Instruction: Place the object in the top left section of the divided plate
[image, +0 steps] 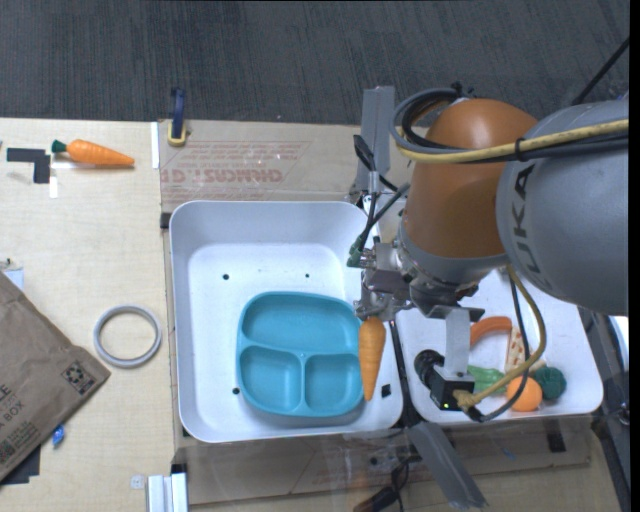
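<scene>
Carrot: a toy carrot (371, 355) is seen hanging point-down from the gripper (376, 308), over the left bin (190, 330), just at the 3 o'clock rim of the divided plate.
Jaws: the carrot's top is seen between the fingers, which are closed narrowly on it (the fingertips themselves are partly masked by the wrist).
Divided plate: a blue plate (300, 352) is seen lying in the left bin, with one large section toward 12 o'clock and two smaller ones toward 6 o'clock.
Target section: the top left section is judged to lie at about 10 o'clock on the plate, well across from the carrot.
Done: the pick is judged complete, since the carrot is held and carried over the left bin.
Left: a traverse toward 9 o'clock across the plate, a lowering and a release are still required.
Other items: a second carrot (93, 153) is seen on the bench at 10 o'clock, a tape ring (127, 334) at 9 o'clock, and mixed toy food (525, 385) in the right bin (590, 390).
</scene>
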